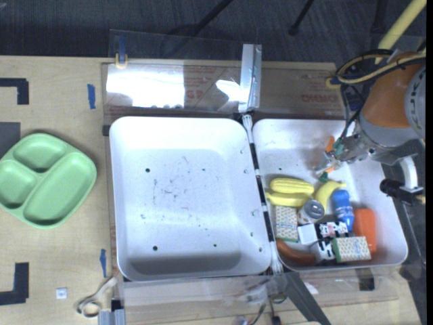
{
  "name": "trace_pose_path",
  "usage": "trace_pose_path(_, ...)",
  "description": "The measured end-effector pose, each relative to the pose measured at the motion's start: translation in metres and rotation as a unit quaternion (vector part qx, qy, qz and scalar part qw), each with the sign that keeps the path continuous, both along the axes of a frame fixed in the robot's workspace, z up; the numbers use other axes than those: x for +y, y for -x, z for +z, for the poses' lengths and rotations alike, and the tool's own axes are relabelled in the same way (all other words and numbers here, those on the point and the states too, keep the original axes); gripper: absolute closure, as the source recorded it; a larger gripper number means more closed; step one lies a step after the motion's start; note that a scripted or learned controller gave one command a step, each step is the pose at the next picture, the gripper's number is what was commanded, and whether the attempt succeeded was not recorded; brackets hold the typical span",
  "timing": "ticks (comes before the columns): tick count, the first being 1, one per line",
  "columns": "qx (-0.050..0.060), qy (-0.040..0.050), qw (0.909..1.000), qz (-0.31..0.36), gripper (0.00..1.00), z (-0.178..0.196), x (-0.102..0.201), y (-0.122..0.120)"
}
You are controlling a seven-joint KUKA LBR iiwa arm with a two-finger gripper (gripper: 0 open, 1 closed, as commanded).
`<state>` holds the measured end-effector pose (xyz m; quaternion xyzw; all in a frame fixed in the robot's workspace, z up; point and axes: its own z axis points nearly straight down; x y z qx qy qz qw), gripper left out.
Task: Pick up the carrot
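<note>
The carrot (pixel 329 145) looks like a slim orange piece in the right bin (pixel 291 135), towards its back right. A small green and orange bit (pixel 323 176) shows just below it, likely its leafy end. My gripper (pixel 336 156) is down in the bin directly over the carrot's middle and hides that part. The grey arm with its orange band (pixel 387 101) reaches in from the right. I cannot make out whether the carrot is gripped.
The front of the right bin holds a pile: yellow bananas (pixel 291 189), a blue bottle (pixel 342 207), a larger orange object (pixel 365 226), a reddish sausage (pixel 294 252) and small boxes. The left bin (pixel 183 195) adjoins it. A green divided plate (pixel 46 179) lies far left.
</note>
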<state>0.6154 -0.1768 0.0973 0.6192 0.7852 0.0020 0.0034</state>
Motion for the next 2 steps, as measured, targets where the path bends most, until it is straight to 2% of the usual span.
trace_pose_path(1,0.003,-0.0007,0.9989,0.047,1.0,0.088,0.1128,-0.0234)
trace_pose_path(2,0.003,-0.0006,0.9989,0.047,0.0,0.088,0.1127,-0.0233)
